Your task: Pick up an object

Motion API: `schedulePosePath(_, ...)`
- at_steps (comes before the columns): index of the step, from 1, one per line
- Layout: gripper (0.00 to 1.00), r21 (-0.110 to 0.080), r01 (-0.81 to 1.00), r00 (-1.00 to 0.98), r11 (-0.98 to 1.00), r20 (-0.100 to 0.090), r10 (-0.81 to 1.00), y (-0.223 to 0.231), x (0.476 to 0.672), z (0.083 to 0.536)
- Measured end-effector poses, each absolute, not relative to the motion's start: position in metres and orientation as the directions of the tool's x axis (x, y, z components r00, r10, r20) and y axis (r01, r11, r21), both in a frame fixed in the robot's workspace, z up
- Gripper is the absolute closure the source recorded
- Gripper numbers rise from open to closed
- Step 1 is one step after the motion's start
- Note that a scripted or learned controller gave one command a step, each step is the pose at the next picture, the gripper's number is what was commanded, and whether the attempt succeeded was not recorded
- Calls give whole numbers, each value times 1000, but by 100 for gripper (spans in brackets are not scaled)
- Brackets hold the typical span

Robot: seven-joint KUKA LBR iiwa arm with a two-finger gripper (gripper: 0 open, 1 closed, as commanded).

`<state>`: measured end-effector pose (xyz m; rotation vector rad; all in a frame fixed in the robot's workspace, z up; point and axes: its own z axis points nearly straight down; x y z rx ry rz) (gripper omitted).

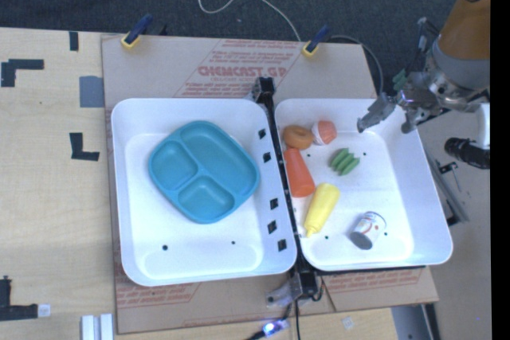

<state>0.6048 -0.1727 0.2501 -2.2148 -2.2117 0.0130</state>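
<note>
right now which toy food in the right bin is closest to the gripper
The green pea pod. It lies nearer the gripper than the carrot, the yellow corn or the brown piece.

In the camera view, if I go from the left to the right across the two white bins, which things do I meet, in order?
Blue tray in the left bin → orange carrot → yellow piece → green pods → small silver object → hand at the right bin's far right rim.
</note>
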Motion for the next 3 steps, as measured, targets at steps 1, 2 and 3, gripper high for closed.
schedulePosePath(1,0,-4,1000,-2,2,0,1000,-172,607,256)
schedulePosePath(2,0,-9,1000,-2,2,1,1000,-163,612,201)
schedulePosePath(3,0,-10,1000,-2,2,1,1000,-154,606,139)
